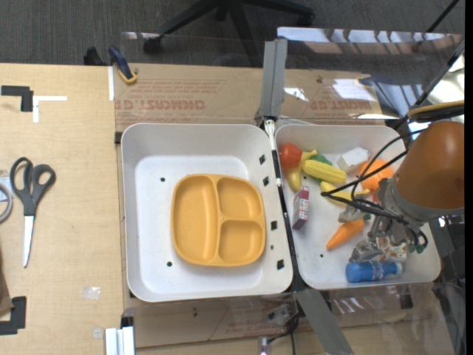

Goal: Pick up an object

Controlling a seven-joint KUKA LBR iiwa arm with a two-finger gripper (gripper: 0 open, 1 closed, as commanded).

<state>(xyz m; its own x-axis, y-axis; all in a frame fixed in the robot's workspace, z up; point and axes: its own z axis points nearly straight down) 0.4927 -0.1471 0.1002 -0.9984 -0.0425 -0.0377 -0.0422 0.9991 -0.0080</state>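
Note:
The right bin [314, 272] holds several small objects. A corn cob [324, 171] lies at its back beside a red pepper [290, 154] and a white block [353, 158]. A purple packet [301, 208] lies by the left wall. An orange carrot [345, 234] lies mid-bin, and a blue bottle [373, 271] lies at the front. My gripper [386, 237] reaches down from the orange-banded arm [437, 165], just right of the carrot and above the blue bottle, over a grey crumpled item [367, 253]. Cables and the wrist hide its tips.
The left bin [140, 198] holds a yellow divided plate [219, 220]. Scissors [29, 194] lie on the wooden bench at the far left. A metal post [273, 80] stands behind the gap between the bins. A clear panel runs behind the right bin.

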